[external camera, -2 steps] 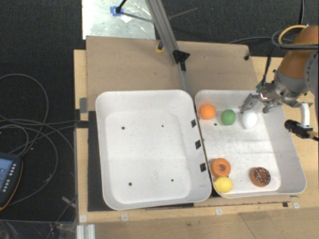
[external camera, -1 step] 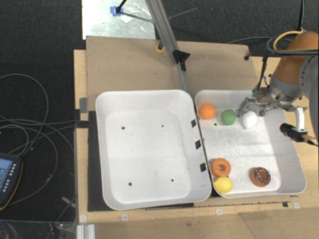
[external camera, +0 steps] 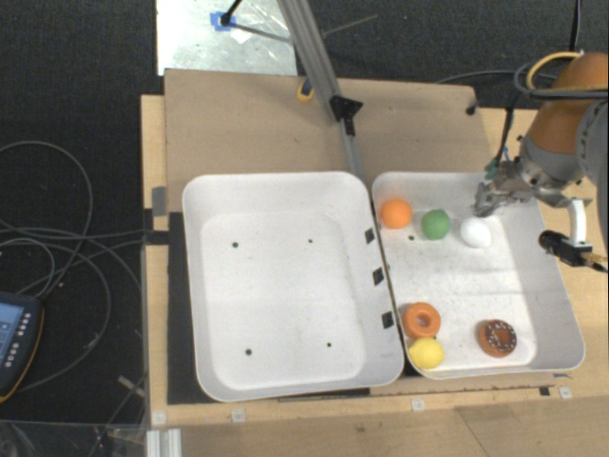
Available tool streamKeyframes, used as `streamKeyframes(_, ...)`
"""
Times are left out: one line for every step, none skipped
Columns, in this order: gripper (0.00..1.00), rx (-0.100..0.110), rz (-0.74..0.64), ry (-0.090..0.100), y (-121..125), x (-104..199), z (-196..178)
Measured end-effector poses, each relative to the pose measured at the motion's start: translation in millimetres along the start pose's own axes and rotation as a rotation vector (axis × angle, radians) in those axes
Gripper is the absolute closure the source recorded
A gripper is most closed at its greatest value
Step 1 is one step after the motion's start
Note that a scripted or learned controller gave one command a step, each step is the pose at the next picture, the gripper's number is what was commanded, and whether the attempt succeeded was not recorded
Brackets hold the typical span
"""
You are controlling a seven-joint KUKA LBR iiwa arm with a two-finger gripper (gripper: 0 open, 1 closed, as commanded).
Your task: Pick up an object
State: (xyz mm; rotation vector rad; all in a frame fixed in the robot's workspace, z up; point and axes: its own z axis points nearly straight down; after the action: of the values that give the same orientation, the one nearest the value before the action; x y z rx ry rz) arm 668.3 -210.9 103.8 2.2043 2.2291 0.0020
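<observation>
The left bin (external camera: pixel 205 208) is lying bare beside the right bin (external camera: pixel 547 284), their inner edges touching. Along the right bin's far edge, an orange ball (external camera: pixel 395 214), a green ball (external camera: pixel 435 224) and a white ball (external camera: pixel 476 233) are sitting in a row. At its near edge an orange ring (external camera: pixel 421 319) is touching a yellow ball (external camera: pixel 425 352), with a brown donut (external camera: pixel 497 337) nearer the right corner. The gripper (external camera: pixel 487 204) is hanging over the far right corner, just above the white ball, holding nothing; I cannot tell how its tip is set, as it is small and dark from here. The white ball looks the likely pick. Being round and smooth, it could roll away into the green ball if touched off-centre.
</observation>
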Motion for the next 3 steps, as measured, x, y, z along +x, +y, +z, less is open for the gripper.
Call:
streamKeyframes(1.0,-0.003,0.009,0.001,-6,-2,-61)
streamKeyframes(1.0,-0.004,0.007,0.001,-4,-3,-117)
streamKeyframes(1.0,0.001,0.001,0.005,-6,53,-127)
